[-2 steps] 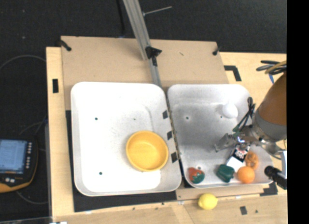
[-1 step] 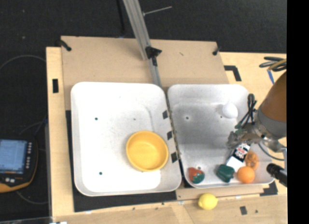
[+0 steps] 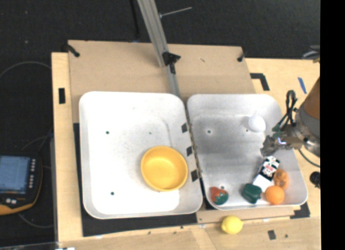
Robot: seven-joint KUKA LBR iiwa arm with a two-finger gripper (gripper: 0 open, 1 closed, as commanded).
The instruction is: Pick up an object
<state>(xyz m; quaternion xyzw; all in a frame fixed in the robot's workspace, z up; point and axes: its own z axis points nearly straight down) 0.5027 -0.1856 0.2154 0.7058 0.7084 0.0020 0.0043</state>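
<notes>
A: What's nearest?
B: A lemon [image 3: 232, 224] on the bench, outside the bins.
A: Behind it?
B: An orange [image 3: 274, 195], green block [image 3: 251, 192] and cow toy [image 3: 268, 167] in the right bin [image 3: 226, 119].
A: And the gripper [image 3: 269, 145]?
B: Above them; can't tell its state.

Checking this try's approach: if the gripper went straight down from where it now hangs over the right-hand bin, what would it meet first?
Probably the black-and-white object, lying just below the gripper in the right bin. Depth is unclear; it could meet bare floor beside it.
</notes>
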